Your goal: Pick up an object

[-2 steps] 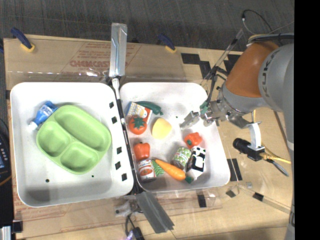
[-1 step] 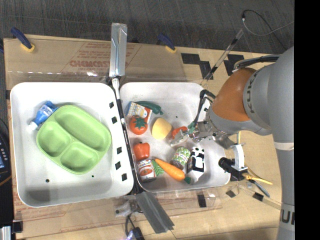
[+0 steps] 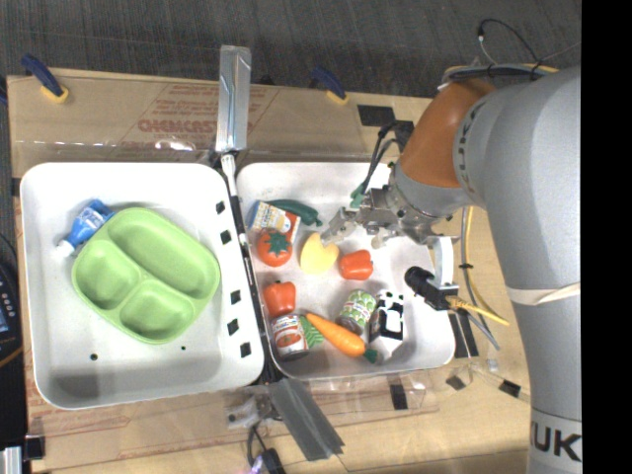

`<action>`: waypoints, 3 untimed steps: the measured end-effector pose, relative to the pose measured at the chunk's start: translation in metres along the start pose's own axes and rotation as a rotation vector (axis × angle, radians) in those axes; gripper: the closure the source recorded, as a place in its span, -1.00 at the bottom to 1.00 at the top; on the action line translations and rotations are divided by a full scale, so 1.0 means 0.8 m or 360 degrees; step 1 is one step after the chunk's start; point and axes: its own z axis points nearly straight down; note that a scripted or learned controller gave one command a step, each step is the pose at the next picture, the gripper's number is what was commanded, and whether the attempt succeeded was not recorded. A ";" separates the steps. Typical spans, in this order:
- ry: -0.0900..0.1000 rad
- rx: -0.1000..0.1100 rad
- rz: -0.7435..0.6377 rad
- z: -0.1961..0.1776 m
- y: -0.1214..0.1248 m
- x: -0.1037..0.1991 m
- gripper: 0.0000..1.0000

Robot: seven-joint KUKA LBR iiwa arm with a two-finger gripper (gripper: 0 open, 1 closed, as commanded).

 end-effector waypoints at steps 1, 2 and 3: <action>0.0000 0.0000 -0.0163 0.049 -0.036 -0.035 -1.00; -0.0003 -0.0006 -0.0328 -0.073 -0.010 -0.048 -1.00; -0.0001 -0.0002 -0.0728 0.049 -0.042 -0.038 -1.00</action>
